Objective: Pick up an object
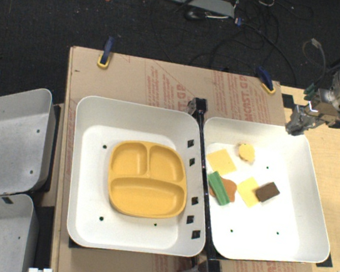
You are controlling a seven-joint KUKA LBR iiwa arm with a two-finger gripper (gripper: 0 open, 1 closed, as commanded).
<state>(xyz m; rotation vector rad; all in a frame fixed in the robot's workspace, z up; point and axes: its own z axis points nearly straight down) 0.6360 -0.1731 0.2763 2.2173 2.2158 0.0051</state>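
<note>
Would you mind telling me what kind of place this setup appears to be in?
Most likely a robotics lab. Two white bins are fixed to a clamped board, loose cables trail over dark carpet, and toy food pieces lie near a yellow divided plate.

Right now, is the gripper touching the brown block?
Apart. The camera view shows the gripper over the right bin's far right corner, with bare white floor between it and the brown block.
</note>
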